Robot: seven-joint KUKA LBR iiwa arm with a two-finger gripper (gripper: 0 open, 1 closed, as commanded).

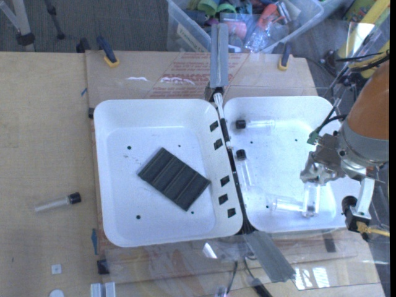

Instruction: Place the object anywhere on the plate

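Nearest you, in the right bin (322, 113), the gripper (311, 198) reaches down over a clear tube (288, 205) lying on the floor; you cannot tell how wide it stands. Left of it the dark ribbed plate (173, 178) lies flat in the left bin (117, 113). Farther back two black-capped tubes (253, 124) lie in the right bin, and no writing is readable.

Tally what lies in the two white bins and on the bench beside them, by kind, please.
Dark grey ribbed rectangular plate, left bin: 1
Clear plastic tubes with black caps, right bin: 2 (one by the far wall, one near the divider)
Clear capless tube under the tool: 1
Clear black-capped tube on the bench: 1
Total: 5
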